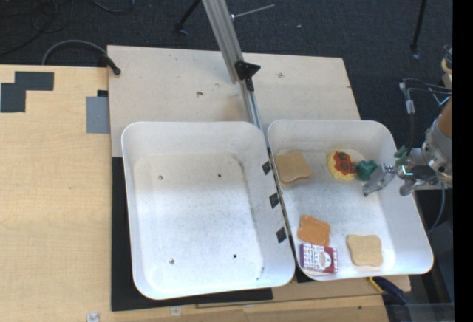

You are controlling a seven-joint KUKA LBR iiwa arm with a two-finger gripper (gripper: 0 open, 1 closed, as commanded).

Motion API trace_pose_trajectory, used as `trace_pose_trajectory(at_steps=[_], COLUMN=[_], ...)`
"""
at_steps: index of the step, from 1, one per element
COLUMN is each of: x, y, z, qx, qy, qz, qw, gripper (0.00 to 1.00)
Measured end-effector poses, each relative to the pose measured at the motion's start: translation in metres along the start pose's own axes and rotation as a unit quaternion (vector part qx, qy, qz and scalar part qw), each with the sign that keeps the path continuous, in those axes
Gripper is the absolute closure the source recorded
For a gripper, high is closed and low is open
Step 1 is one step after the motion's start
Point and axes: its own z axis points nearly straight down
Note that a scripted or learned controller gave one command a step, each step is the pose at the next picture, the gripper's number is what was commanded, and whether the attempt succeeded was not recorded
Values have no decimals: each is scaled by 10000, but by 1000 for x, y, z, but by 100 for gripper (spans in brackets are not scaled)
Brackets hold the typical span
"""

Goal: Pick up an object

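The right bin (384, 132) holds several small items. A tan bread-like slice (293, 166) lies near its left wall. A yellow piece with red on top (341, 164) sits beside a small green piece (367, 168). An orange slice (314, 229), a red-and-white packet (318, 258) and another tan slice (365, 249) lie toward the front. My gripper (390, 185) hangs over the bin's right rim, just right of the green piece. It is open, with nothing between its fingers; the left fingertip (372, 186) is close below the green piece.
The left bin (137, 165) stands beside the right one, with black clips on the shared wall (271, 199). A slanted aluminium bar (222, 25) rises behind the bins. Cables (417, 91) hang at the right.
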Motion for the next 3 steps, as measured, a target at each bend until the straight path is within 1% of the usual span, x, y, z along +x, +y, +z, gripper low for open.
trace_pose_trajectory(at_steps=[1,2,3], x=[0,-3,4], y=[1,2,6], z=[-2,46,96], qx=[-20,2,3], qy=[-6,2,6], qz=[9,6,13], qw=[10000,10000,10000], gripper=[0,0,0])
